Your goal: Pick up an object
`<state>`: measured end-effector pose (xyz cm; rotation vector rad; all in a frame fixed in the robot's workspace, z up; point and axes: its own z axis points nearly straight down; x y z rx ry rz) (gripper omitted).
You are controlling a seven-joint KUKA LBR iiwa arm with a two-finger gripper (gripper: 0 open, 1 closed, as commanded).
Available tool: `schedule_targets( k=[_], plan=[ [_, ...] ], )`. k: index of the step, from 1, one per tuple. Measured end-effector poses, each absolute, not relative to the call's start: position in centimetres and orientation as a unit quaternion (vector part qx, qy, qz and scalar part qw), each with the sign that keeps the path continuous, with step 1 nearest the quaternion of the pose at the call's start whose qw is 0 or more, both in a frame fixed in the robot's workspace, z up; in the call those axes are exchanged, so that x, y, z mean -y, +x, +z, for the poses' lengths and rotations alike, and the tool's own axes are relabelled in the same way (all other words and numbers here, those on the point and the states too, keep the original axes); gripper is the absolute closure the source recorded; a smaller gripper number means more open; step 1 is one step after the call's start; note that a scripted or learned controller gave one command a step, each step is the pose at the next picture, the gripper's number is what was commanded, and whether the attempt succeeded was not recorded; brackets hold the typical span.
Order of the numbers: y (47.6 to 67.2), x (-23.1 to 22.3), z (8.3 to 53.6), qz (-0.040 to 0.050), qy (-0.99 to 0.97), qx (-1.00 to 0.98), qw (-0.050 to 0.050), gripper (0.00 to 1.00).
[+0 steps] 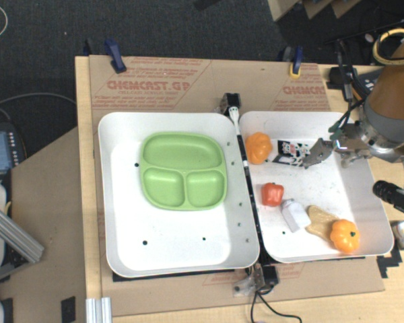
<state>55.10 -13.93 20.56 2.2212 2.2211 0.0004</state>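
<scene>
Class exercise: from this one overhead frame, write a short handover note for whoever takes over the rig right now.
Gripper: low over the right bin, near its back, beside the black-and-white packet. Nothing is visibly held.
Right bin contents: orange fruit at back left, red pepper mid left, white block, tan piece and small pumpkin at the front.
Left bin: green divided tray.
Done: nothing lifted yet.
Left: grasp and lift an object; the packet is nearest.
</scene>
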Motion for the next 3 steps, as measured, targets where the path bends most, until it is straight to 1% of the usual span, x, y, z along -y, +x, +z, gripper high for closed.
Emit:
schedule_targets(
  k=[1,2,3],
  plan=[
    [52.0,4.0,23.1,0.0002,0.704,-0.710,-0.001,0.00],
    [47.9,-1.9,37.0,0.0066,0.704,-0.710,0.004,0.00],
    [48.0,-7.1,50.1,0.0081,0.704,-0.710,0.005,0.00]
  ],
)
